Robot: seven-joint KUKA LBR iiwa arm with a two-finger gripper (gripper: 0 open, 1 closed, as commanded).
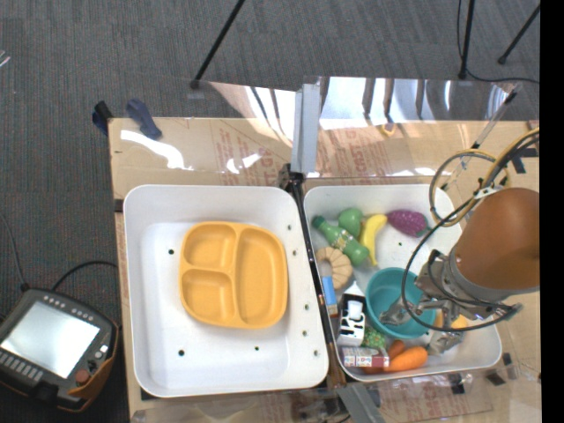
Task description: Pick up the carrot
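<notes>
Carrot [408, 359] just below-left of end effector [434, 317]

Dark grey ribbed carpet [106, 33] across 12 o'clock, black stand legs [225, 29] slanting over it, brown cardboard-covered bench [203, 148] with glare patches, handheld screen pendant [55, 346] on floor at 8 o'clock, cable trailing.

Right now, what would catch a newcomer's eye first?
The yellow divided plate lies alone in the left bin. The right bin is crowded with toy food, with the carrot at its near edge. The arm's orange band hangs over that bin's right side.
</notes>
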